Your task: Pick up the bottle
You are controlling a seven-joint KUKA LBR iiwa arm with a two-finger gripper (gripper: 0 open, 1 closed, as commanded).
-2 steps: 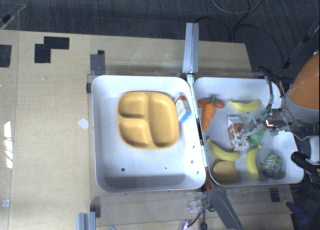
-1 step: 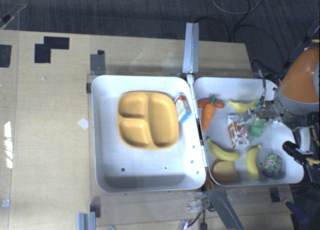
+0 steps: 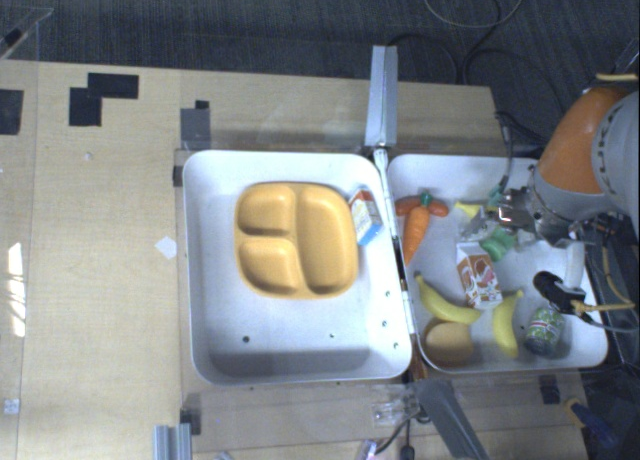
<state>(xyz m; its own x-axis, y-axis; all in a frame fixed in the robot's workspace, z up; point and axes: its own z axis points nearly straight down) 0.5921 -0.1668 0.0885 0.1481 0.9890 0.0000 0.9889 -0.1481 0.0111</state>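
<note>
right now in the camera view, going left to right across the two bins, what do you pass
yellow divided tray → small carton leaning at the left bin's right wall → carrot → brown round item → snack packet → bottle → grey arm with orange band

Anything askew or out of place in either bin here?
One thing: a small carton in the left bin lies tilted, wedged between the yellow tray and the bin's right wall. The right bin's food items lie scattered but intact.
</note>
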